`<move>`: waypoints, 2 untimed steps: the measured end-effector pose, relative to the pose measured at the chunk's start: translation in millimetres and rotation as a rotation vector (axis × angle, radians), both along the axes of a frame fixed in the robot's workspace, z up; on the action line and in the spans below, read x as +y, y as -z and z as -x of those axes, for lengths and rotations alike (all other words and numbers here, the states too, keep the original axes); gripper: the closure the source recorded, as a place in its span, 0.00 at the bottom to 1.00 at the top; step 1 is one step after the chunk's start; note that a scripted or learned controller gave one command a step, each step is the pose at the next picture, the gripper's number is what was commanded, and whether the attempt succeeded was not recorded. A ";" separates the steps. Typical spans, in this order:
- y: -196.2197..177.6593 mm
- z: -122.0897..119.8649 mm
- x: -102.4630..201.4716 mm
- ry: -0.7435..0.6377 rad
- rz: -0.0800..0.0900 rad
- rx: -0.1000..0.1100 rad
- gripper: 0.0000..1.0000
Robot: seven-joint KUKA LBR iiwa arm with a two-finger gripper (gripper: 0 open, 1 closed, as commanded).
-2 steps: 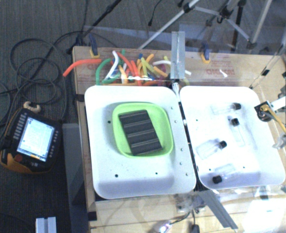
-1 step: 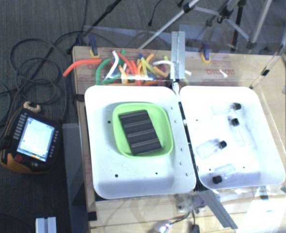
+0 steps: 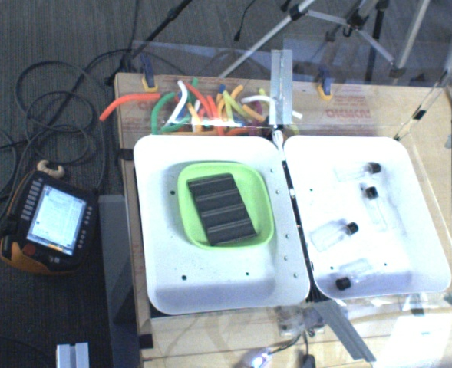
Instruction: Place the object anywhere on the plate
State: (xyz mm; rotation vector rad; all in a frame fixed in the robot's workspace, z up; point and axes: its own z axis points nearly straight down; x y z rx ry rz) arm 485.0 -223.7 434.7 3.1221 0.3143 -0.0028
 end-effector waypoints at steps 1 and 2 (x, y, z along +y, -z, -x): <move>0.1 0.0 0.1 0.000 0.000 0.000 0.00; 0.1 0.0 0.1 0.000 0.000 0.000 0.00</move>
